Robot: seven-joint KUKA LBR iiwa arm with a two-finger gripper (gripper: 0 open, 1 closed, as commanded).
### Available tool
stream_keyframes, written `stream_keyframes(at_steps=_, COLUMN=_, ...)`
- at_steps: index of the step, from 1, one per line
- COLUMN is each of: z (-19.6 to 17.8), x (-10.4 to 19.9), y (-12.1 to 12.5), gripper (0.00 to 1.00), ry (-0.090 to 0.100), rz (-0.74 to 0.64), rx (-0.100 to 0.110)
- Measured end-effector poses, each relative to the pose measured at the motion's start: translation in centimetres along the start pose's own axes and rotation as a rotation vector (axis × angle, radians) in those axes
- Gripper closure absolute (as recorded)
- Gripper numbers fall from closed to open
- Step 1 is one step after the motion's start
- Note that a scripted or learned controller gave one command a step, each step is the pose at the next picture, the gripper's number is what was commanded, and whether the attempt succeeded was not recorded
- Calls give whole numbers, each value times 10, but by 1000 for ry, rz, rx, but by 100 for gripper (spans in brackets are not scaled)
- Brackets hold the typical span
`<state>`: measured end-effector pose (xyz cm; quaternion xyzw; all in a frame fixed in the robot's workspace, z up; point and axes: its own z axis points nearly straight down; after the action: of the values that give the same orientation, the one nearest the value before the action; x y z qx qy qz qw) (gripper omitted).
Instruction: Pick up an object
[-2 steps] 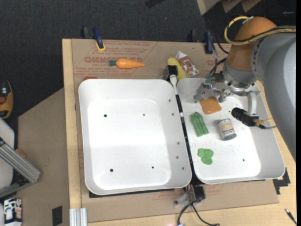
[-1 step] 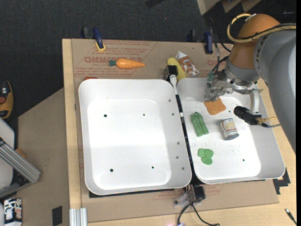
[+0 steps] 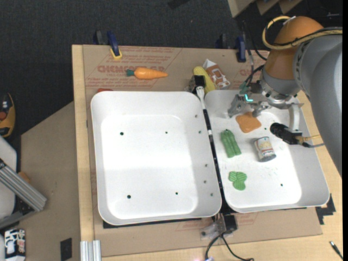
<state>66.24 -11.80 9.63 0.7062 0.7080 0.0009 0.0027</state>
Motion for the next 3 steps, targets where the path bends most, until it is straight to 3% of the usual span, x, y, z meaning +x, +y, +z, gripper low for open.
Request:
stream_keyframes(at_steps=1, z=12, x=-13, y=-49, gripper=0, ry=4, rz=6, rx=12)
stream_keyframes(at_steps=2, z=11, x=21, y=-39, gripper=0, ry=3, rz=0, rx=4)
stream_keyframes(at_steps=3, z=11, x=-17, y=-7, gripper=0, ry=-1, rz=4, rx=0)
